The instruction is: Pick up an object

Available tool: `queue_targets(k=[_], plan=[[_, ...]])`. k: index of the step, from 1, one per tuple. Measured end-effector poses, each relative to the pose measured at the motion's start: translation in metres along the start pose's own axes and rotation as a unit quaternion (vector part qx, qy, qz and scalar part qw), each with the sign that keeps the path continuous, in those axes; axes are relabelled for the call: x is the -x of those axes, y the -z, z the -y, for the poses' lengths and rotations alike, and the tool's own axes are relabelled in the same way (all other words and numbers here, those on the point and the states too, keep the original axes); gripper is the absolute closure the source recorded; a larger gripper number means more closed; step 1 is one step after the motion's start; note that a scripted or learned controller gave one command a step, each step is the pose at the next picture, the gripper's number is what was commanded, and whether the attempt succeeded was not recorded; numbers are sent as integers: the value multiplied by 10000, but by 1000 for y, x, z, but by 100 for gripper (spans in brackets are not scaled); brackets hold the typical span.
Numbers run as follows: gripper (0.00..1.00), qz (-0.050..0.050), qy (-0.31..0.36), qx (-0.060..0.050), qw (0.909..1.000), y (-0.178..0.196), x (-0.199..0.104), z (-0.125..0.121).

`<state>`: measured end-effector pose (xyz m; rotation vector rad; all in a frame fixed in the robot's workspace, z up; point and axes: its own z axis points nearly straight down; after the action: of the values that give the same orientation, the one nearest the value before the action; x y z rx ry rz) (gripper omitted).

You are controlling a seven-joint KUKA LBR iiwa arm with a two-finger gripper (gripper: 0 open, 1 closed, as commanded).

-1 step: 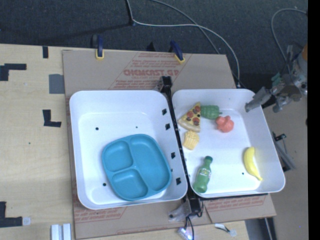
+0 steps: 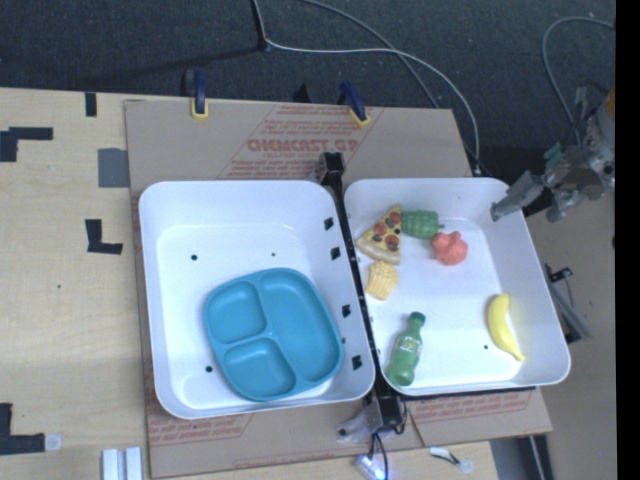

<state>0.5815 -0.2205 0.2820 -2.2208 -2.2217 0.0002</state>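
Crowding is the risk: the gripper (image 2: pixel 520 204), its state impossible to tell, hangs at the bin rim (image 2: pixel 535 258), and just beside it the strawberry (image 2: pixel 450 248), pepper (image 2: pixel 421 223) and pizza slice (image 2: pixel 382 236) nearly touch, so a descent could nudge neighbours.

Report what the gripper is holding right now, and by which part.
Nothing is held. The gripper sits at the right bin's upper right rim, apart from the toys; nothing shows between its fingers.

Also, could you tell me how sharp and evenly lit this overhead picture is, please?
In the camera view, light is soft and even; the blue tray and banana cast only faint shadows. No strong glare on the white bins. The toys are slightly soft; the gripper at the right bin's rim is blurred, its detail unclear.
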Motion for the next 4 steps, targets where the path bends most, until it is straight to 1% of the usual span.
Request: queue_targets(k=[2, 3, 4], plan=[[0, -8, 2, -29, 10000, -126, -1, 6], [0, -6, 2, -20, 10000, -172, -10, 7], [100, 1, 2, -1, 10000, -160, -9, 6]])
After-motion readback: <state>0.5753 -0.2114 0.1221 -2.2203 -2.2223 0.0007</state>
